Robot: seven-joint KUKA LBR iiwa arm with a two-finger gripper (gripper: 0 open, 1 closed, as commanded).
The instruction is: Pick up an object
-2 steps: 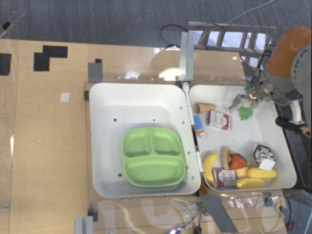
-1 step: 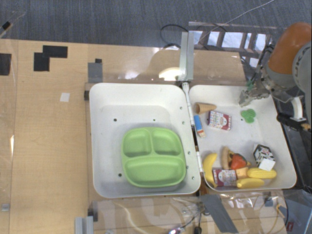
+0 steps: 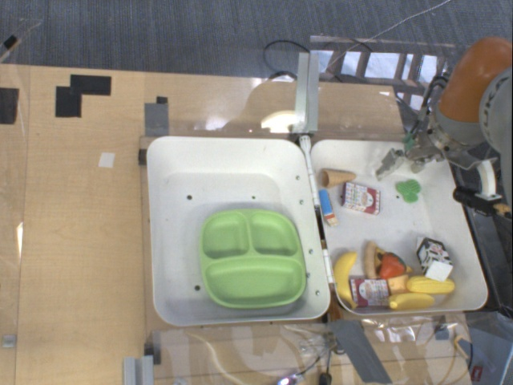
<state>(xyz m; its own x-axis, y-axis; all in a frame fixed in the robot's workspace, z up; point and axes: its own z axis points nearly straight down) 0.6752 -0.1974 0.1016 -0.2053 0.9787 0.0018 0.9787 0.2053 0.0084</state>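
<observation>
— Yellow toys (image 3: 417, 293) crowd the near edge of the right bin (image 3: 473, 251); how do they sit against the gripper (image 3: 398, 159)?

— Well below it, alongside a banana (image 3: 345, 273), a red piece (image 3: 391, 265), a small red-and-white carton (image 3: 369, 292) and a black-and-white box (image 3: 434, 254).

— What lies closest to the gripper?

— A green blob (image 3: 409, 189), just below and slightly to its right, apart from it. Left of the gripper are a tan cone (image 3: 337, 177) and another red-and-white carton (image 3: 361, 198).

— Are the fingers gripping anything?

— Nothing sits between them; whether they stand apart or together, I cannot tell.

— And the left bin (image 3: 172, 215)?

— Far to the gripper's left, holding a green divided plate (image 3: 252, 257).
</observation>
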